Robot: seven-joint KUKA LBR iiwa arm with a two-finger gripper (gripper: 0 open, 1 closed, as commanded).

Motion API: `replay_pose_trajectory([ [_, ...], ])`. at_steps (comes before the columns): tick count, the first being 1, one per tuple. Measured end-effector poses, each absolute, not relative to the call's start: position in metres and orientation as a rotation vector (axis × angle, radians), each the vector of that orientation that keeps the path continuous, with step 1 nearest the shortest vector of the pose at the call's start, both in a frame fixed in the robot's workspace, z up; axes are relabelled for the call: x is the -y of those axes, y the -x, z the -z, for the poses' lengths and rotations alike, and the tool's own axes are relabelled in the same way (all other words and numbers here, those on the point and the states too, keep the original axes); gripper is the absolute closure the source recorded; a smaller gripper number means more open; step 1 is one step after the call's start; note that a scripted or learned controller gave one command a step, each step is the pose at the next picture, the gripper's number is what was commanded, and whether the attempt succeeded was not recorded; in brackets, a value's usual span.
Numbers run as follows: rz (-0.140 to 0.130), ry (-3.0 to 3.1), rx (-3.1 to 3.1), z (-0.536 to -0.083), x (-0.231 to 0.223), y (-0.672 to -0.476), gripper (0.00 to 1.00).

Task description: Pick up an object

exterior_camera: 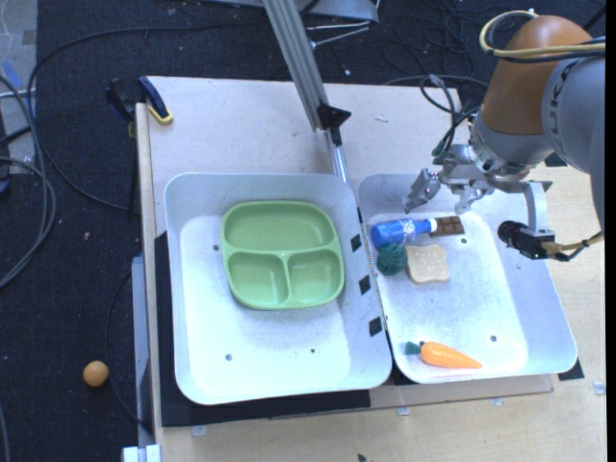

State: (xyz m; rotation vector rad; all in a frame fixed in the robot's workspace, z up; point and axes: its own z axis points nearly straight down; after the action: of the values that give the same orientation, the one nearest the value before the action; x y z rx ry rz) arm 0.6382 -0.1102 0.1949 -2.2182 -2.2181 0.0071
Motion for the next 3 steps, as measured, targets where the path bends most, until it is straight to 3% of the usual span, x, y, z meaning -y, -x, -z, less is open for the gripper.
replay_pose_trajectory([
  [1, -0.006, 2.221, 2.218, -0.144, 0.117, -0.63, 0.0],
  [2, 0.018, 2.231, 2.234, -0.115, 0.116, -0.636, 0.0],
  [3, 0.019, 2.228, 2.231, -0.124, 0.115, -0.636, 1.0],
])
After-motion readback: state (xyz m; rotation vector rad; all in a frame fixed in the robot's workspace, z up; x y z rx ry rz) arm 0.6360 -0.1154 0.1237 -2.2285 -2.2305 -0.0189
